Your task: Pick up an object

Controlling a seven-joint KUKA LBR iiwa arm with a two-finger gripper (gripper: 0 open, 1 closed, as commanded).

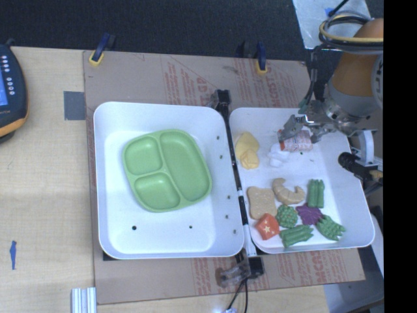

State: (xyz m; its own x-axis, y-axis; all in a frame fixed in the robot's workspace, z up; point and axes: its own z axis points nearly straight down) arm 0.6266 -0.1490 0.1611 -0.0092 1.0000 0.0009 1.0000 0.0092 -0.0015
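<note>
In the camera view, the gripper [294,141] hangs over the right bin [352,175], its far half; whether it grips anything cannot be told. Nearer in that bin lie three green vegetables [315,192], one purple piece [309,214], one toast slice [260,201], upright lengthwise. One green divided plate [167,169] fills the left bin [111,194].

Light wood surface [45,194] spans the frame. A brown cardboard sheet [163,77] lies on it, centre. Two white bins sit on the cardboard: left bin [114,227], right bin [355,237], edges touching. A handheld controller [10,90] rests at far left.
</note>
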